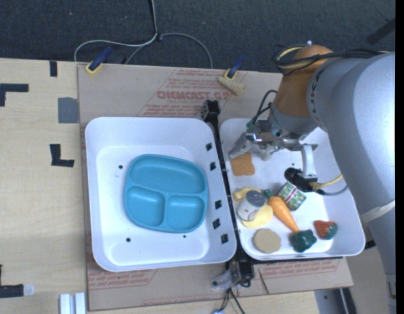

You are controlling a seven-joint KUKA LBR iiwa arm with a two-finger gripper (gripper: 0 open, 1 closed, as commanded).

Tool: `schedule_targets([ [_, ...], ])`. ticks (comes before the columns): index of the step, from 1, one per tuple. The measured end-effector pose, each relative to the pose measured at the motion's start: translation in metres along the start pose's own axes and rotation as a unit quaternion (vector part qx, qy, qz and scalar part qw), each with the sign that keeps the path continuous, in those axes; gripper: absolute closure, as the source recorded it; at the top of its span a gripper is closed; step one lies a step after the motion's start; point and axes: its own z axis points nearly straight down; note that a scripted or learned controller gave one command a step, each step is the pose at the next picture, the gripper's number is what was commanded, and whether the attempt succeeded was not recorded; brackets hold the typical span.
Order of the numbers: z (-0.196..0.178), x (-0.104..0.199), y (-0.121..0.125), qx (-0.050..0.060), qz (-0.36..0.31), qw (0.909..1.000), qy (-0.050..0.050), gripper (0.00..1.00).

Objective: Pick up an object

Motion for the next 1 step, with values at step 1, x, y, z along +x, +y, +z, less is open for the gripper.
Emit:
schedule_targets([
  [1, -0.0001, 0.0022, -0.0013, -0.002, 0.000, 1.0000, -0.001, 0.00],
])
